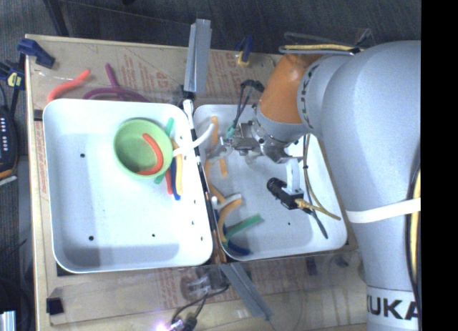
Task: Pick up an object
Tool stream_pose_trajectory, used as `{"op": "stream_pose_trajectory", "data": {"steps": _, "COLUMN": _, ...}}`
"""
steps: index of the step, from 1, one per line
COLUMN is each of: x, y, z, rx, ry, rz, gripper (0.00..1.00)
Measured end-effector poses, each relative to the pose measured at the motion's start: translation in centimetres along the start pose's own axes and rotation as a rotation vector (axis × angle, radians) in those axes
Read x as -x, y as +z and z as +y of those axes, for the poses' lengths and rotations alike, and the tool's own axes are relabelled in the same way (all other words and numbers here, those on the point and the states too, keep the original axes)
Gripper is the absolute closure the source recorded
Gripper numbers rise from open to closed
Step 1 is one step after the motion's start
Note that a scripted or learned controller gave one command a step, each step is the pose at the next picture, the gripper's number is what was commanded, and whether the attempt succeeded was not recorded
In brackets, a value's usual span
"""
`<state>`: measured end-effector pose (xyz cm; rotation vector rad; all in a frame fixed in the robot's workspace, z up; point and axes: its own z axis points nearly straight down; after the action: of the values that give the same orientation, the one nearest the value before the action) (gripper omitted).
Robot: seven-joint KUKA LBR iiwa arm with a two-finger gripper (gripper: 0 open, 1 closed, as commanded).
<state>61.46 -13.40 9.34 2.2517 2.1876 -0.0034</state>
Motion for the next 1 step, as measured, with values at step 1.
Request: {"op": "stream_pose_trajectory", "data": {"steps": 1, "x": 0.0, "y": -0.97, "z": -0.01, "rx": -0.002, "ry": -0.004, "rz": -0.001, "gripper": 1.0}}
